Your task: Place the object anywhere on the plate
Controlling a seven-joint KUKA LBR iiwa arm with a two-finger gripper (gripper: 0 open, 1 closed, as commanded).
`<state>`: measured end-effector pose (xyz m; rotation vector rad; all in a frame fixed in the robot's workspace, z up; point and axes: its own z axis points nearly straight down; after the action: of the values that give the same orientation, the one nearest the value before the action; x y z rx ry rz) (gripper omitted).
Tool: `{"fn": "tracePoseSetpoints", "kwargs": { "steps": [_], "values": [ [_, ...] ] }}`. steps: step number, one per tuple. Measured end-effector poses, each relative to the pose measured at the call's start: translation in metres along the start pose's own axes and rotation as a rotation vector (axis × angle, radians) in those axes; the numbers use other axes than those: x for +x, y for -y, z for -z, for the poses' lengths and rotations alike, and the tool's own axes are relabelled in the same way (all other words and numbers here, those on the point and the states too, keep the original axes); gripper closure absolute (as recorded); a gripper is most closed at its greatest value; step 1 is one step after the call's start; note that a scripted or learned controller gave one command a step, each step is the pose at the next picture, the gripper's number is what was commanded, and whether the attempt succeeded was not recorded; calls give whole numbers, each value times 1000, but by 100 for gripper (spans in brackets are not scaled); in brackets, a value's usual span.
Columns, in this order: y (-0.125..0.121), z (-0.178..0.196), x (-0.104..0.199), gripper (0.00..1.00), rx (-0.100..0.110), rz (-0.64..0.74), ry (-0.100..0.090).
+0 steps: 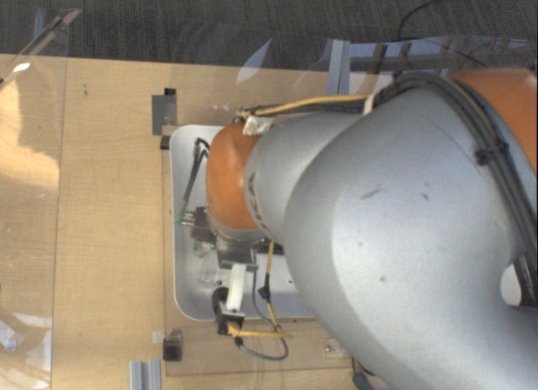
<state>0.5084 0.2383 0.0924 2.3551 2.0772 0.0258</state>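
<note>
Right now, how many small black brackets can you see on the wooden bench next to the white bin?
2. One black bracket sits by the upper left corner of the white bin; the other bracket sits by its lower left corner. The arm covers much of the bench, so more may be hidden.

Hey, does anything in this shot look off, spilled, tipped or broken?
Nothing stands out. The arm covers most of the white bin, and the bare part of the bin and the wooden bench show no spill or damage. What lies under the arm cannot be told.
</note>
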Motion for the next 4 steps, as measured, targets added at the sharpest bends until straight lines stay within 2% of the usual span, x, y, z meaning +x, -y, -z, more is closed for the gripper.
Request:
{"fn": "tracePoseSetpoints", "kwargs": {
  "steps": [1,2,3,4],
  "values": [
    [17,129,-16,100,8,110,8],
    [-22,122,0,100,10,579,6],
    [19,23,-21,100,13,72,11],
    [19,94,-5,100,11,444,7]
  ]
}}
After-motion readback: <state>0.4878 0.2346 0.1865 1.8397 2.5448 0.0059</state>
